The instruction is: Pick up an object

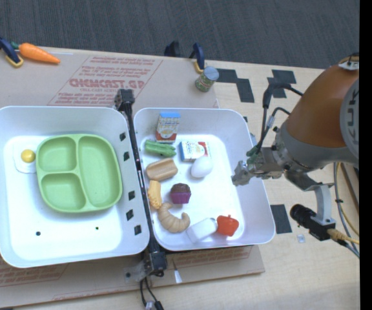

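Note:
The right bin (254, 192) holds several toy foods: a small carton (167, 126), a green pepper (159, 149), a milk box (192, 150), a white egg (201, 167), a hot dog bun (161, 169), a purple piece (180, 193), a croissant (173, 219), a white cup (201, 228) and a red tomato (227, 225). My gripper (243, 174) hangs over the bin's right side, just right of the egg and apart from it. Nothing shows between its tips.
The left bin (5, 231) holds a green divided tray (79, 172) and a fried egg toy (27, 157). On the cardboard behind lie a carrot (39, 53) and a small can (206, 79). Black clamps line the divider between the bins.

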Robot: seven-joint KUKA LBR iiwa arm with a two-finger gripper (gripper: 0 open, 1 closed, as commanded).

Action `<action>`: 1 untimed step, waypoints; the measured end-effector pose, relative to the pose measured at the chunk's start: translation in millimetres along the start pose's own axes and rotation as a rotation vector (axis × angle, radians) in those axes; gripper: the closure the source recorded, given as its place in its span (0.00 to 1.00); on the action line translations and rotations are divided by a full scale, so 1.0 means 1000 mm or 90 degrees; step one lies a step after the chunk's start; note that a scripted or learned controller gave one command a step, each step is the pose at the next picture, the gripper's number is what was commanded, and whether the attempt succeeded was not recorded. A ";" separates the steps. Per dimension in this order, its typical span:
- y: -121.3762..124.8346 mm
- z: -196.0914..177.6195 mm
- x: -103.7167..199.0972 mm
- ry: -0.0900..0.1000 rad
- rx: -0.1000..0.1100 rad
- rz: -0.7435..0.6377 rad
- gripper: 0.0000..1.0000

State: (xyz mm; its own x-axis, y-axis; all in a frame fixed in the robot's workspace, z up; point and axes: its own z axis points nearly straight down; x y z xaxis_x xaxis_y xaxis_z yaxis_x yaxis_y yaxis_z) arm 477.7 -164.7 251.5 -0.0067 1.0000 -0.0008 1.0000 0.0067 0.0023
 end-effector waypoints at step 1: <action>-0.001 0.024 -0.001 0.001 0.003 0.001 1.00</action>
State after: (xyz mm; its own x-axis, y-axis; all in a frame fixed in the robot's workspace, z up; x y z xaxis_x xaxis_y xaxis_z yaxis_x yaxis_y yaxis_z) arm 476.3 -166.1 227.4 -0.0058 1.0000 0.0004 1.0000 0.0058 -0.0028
